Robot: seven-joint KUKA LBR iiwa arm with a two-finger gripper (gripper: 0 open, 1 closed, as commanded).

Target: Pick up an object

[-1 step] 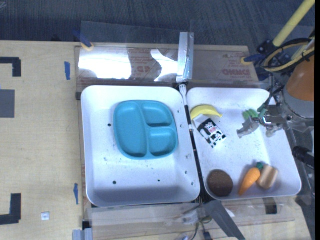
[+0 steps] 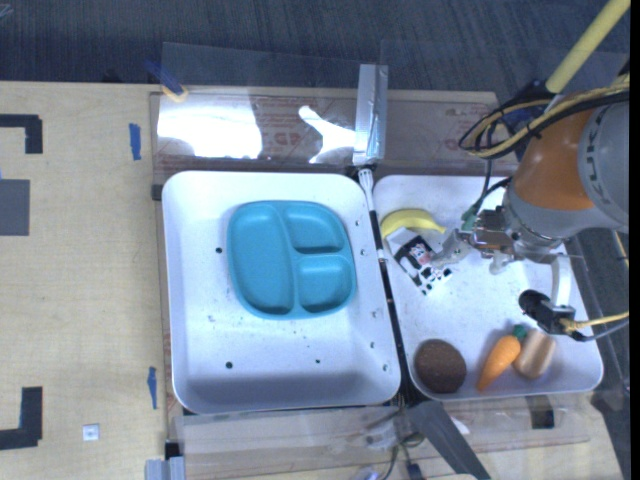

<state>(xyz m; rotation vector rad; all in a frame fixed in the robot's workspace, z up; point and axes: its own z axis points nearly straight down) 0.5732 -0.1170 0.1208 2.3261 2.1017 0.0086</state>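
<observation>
My gripper (image 2: 421, 266) is low in the right bin (image 2: 470, 193), at its left side, just below a yellow banana (image 2: 408, 221) that lies by the bin's upper left corner. Its fingers look apart, with nothing between them. Along the bin's front lie a brown round object (image 2: 440, 364), an orange carrot (image 2: 499, 360) with a green top, and a tan cylinder (image 2: 536, 354) beside the carrot. The grey arm with its orange band (image 2: 555, 173) reaches in from the right.
The left bin (image 2: 200, 368) holds a blue divided plate (image 2: 292, 258). A rim divides the two bins (image 2: 385, 308). Cables (image 2: 500, 128) and a yellow rod (image 2: 590, 33) hang at the upper right. A black clamp part (image 2: 543, 313) sticks out below the wrist.
</observation>
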